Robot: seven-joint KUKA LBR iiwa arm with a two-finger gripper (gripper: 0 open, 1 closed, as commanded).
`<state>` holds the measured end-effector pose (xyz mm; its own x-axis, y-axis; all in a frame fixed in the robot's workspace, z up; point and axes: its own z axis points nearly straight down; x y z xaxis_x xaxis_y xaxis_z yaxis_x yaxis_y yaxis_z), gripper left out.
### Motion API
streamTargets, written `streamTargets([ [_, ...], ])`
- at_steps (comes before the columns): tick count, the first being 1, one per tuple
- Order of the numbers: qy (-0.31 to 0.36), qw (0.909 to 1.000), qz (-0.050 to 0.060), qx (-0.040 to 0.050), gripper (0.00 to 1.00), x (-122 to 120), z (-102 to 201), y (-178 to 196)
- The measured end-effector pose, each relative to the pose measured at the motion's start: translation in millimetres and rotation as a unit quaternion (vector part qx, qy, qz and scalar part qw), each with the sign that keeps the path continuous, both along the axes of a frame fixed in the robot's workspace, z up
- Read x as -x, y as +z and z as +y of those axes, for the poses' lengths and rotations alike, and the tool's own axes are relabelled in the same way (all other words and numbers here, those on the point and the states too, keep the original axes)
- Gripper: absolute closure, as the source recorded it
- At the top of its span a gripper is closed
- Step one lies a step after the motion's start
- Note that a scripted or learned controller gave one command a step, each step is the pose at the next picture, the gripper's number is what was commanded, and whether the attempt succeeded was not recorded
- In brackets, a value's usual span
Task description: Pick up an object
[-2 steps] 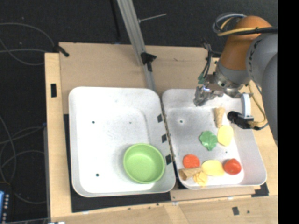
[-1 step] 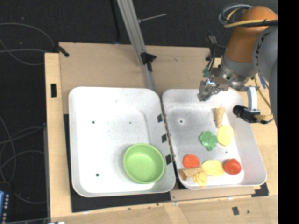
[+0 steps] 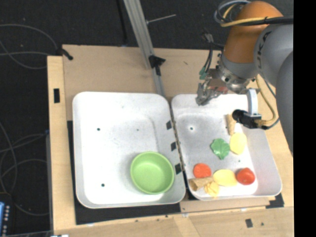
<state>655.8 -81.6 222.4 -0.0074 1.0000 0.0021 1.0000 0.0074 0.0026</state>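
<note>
Objects for picking are lying in the right bin (image 3: 261, 147), toward the counter's near right corner: a green leafy piece (image 3: 220, 148), smooth yellow fruit (image 3: 238, 143), an orange ball (image 3: 201, 170) and a red tomato (image 3: 245, 176). The tool (image 3: 204, 97) is hovering at that bin's far edge, carrying nothing; its spread cannot be told. Picking appears not yet done.

Surface (image 3: 106, 70): flat tan wooden board, filling the middle of the frame, dark floor beyond its upper and left edges. Directly on it: two shallow white plastic bins side by side, touching along their inner walls, left bin (image 3: 89, 132) at centre-left, right bin (image 3: 264, 152) at centre-right.
</note>
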Motion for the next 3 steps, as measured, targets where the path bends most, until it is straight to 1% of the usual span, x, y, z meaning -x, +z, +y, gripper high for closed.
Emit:
streamTargets([
  [1,0.000,1.0000,0.001,-0.0003,1.00,5.0,47.6,10.8],
  [2,0.001,1.0000,0.000,-0.0002,1.00,-1.3,102.5,23.7],
  [3,0.000,1.0000,0.001,0.0003,1.00,-8.4,148.4,25.9],
])
